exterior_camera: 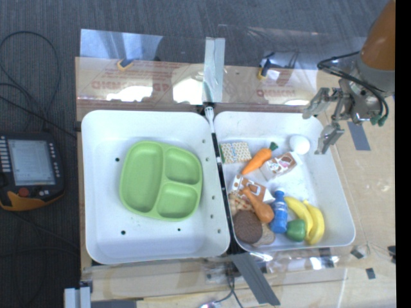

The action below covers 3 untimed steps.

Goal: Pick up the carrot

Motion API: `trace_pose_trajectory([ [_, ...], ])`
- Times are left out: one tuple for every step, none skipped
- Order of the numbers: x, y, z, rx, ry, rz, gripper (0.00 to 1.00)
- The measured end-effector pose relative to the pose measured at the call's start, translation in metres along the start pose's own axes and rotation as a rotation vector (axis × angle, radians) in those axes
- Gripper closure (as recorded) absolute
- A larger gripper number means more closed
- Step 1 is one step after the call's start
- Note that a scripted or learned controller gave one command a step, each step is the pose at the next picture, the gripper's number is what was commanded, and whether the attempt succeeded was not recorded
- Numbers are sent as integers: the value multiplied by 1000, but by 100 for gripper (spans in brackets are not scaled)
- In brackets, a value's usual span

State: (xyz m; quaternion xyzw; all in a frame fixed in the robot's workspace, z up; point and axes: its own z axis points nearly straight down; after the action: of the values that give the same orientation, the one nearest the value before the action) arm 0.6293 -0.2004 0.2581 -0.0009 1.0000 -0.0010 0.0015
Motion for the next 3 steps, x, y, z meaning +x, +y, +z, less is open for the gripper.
trace_pose_trajectory([
  [21, 94, 114, -6, 11, 45, 0],
  [-1, 99, 158, 10, -28, -37, 0],
  [20, 103, 155, 4, -48, 116, 0],
])
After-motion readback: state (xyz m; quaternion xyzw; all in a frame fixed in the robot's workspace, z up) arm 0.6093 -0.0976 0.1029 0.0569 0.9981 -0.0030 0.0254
